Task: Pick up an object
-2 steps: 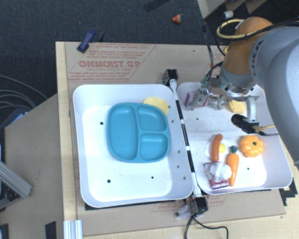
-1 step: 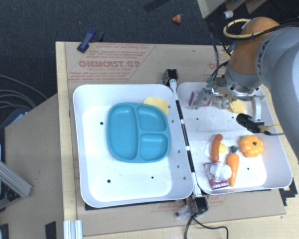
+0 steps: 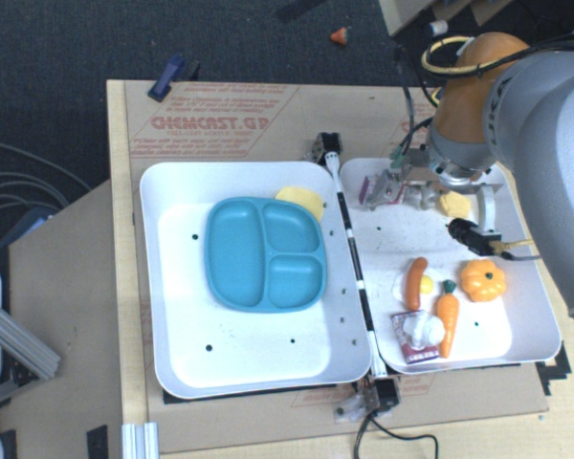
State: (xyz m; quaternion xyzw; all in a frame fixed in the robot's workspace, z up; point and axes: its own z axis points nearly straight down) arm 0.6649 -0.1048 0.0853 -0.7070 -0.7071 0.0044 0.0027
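One arm point(image 3: 517, 94) reaches down, tool point(image 3: 430, 191) low over the right bin point(image 3: 531, 338).

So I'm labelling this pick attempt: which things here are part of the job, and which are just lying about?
Part of the job:
- gripper, low over the right bin
- toy hot dog
- toy carrot
- small toy pumpkin
- packet
- yellow piece beside the gripper

Lying about:
- blue divided plate in the left bin
- yellow piece behind the plate
- blue item on the floor
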